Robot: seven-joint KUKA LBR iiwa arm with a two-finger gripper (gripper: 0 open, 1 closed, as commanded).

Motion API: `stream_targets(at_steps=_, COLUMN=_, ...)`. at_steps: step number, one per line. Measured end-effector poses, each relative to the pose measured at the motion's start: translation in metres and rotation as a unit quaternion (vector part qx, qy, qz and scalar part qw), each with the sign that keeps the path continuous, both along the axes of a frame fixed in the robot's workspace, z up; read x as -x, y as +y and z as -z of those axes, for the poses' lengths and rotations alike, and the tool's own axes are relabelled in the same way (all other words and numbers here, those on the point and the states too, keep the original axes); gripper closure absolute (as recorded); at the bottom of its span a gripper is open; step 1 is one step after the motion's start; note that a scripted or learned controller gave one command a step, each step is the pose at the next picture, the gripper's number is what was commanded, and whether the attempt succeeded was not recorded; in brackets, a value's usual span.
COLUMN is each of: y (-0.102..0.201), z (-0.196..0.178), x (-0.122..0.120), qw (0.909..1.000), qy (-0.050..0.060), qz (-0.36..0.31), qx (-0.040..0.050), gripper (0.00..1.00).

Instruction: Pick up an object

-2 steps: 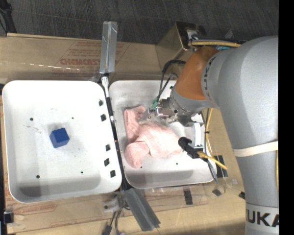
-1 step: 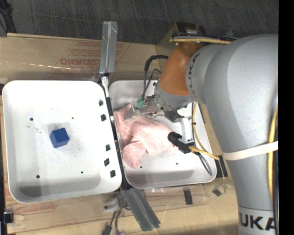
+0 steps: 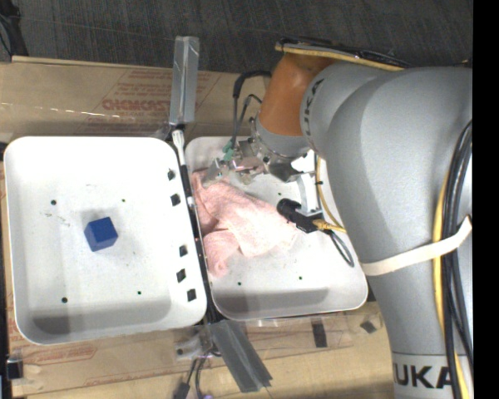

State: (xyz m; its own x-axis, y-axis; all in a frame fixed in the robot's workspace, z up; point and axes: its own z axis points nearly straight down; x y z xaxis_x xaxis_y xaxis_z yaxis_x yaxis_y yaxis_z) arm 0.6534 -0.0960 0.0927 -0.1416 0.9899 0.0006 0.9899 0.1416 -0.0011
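Pink cloth [image 3: 237, 219] lies crumpled in the right bin [image 3: 274, 288], bunched against the wall it shares with the left bin [image 3: 41, 298]. Nearest the camera, a strip of bare white floor runs between the cloth and the right bin's near wall, giving open room there. The cloth is pale pink and soft, folded over itself in loose ridges, and it spreads from that shared wall to about the bin's middle. On its right side the big grey arm [image 3: 399, 181] overhangs the bin and closes off that edge. In the left bin a small blue cube [image 3: 101, 233] sits alone, well apart from every wall. Farther back, the gripper [image 3: 237, 163] is at the right bin's far left corner, just over the cloth's far edge. Whether it is open or closed cannot be told, nor whether it touches the cloth.
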Motion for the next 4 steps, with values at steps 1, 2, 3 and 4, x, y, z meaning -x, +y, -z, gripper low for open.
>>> stream_targets(at_steps=1, y=-0.04, z=0.001, x=0.067, qw=0.9997, qy=0.001, qz=-0.026, qx=-0.0003, gripper=0.0)
stream_targets(at_steps=2, y=-0.001, z=0.0, x=0.042, qw=0.995, qy=-0.001, qz=-0.1, qx=0.0003, gripper=0.0)
stream_targets(at_steps=3, y=-0.006, z=0.0, x=0.006, qw=0.9955, qy=0.0, qz=-0.095, qx=0.0001, gripper=0.0)
stream_targets(at_steps=4, y=-0.044, z=0.0, x=0.052, qw=0.994, qy=0.0, qz=-0.109, qx=-0.0001, gripper=0.0)
